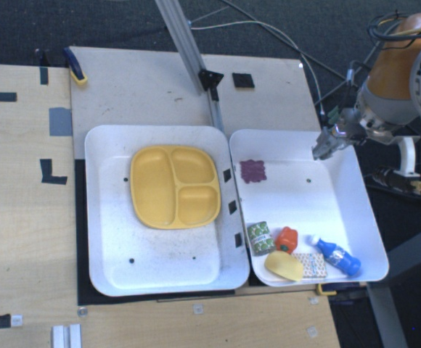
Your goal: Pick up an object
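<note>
Jaws hover over right bin's (341, 201) far edge

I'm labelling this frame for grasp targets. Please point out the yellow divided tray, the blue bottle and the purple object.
yellow divided tray (174, 187): camera view, centre ridge.
blue bottle (339, 257): camera view, mid-body.
purple object (252, 170): camera view, its centre.

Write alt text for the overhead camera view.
A grey robot arm's gripper hovers over the right white bin, which holds a purple patch, blue bottle and small items; the left white bin holds a yellow divided tray.
</note>
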Available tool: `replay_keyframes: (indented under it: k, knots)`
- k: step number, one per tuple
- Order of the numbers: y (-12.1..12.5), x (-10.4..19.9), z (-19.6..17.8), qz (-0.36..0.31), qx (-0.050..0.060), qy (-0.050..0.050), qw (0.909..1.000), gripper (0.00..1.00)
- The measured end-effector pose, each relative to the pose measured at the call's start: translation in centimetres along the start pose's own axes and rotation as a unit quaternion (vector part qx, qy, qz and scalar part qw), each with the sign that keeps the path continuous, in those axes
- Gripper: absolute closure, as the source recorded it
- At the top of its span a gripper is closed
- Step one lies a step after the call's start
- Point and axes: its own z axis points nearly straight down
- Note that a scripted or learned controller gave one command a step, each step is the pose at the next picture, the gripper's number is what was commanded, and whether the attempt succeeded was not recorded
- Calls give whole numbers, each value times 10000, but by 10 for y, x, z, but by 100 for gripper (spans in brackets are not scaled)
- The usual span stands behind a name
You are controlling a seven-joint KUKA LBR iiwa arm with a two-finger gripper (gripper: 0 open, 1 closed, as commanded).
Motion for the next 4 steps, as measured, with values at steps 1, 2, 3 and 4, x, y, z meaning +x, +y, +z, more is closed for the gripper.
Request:
replay_keyframes:
  k: [1, 2, 3, 4]
  knots:
    - [0, 1, -4, 2, 20, 6, 10000, 100]
    - [10, 62, -3, -26, 24, 15, 10000, 100]
    - [9, 112, -14, -21, 25, 15, 10000, 100]
    - [9, 175, -21, -27, 29, 15, 10000, 100]
